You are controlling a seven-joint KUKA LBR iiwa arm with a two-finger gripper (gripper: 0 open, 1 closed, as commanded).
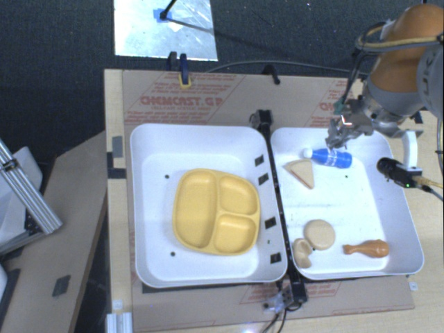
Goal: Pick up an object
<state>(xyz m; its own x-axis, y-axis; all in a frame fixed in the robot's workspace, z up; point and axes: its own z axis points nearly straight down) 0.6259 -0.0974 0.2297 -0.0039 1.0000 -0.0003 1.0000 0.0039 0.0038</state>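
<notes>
The hand (339, 134) hangs over the far edge of the right-hand shallow white bin (392, 207), just above the small blue plastic bottle (331, 158), which lies on its side on the bin floor beside a tan wedge-shaped piece (302, 173). Whether the hand is spread or closed cannot be told.

Blue bottle (331, 158) on its side, right bin's (361, 255) far end.
</notes>
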